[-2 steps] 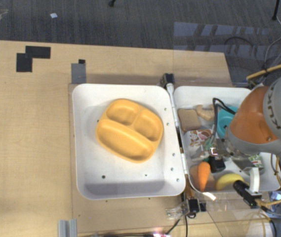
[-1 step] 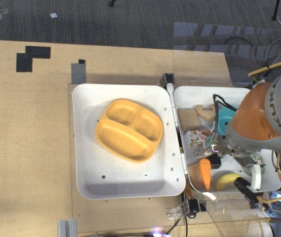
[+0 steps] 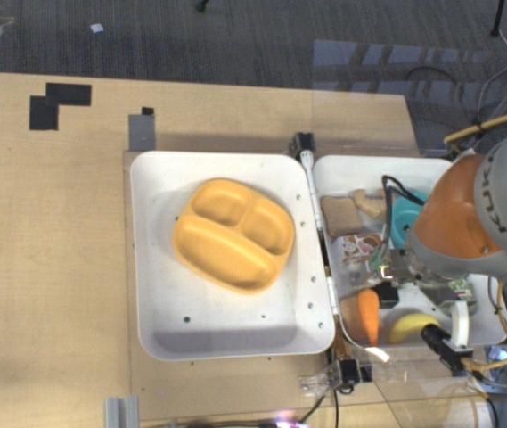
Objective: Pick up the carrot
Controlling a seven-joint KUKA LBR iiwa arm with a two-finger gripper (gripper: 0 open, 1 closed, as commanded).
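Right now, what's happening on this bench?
A grey robot arm with an orange band reaches into the right bin from the right, working low over a jumble of items. The carrot lies near that bin's front left corner, beside a banana. The left bin holds a yellow divided plate.

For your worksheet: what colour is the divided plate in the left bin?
Yellow-orange plate, camera view.

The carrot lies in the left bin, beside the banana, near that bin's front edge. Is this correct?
Not quite: the camera view shows the carrot in the right bin, not the left. It does lie beside the banana, near that bin's front edge.
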